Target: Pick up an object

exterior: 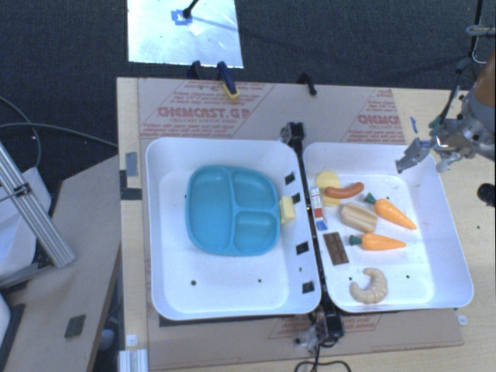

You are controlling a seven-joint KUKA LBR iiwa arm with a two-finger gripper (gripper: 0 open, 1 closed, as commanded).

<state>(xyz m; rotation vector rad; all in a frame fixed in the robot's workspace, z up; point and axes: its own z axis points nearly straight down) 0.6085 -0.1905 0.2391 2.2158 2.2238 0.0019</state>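
Note:
The right bin (pixel 449 285) holds several toy foods: a red sausage (pixel 343 191) beside a yellow piece (pixel 328 180), a tan bread roll (pixel 358 218), two orange carrots (pixel 395 214) (pixel 380 242), a brown bar (pixel 335 248) and a beige shrimp (pixel 370 285). My gripper (pixel 426 160) hangs above that bin's far right corner, well clear of the foods. It is open, with nothing between its fingers (pixel 408 158).
The left bin (pixel 167 285) holds a blue compartment plate (pixel 232 210) and a small yellow block (pixel 287 209) by the divider. Black clips run along the divider (pixel 308 231) between the bins. A shiny metal sheet (pixel 184 22) lies beyond the bench.

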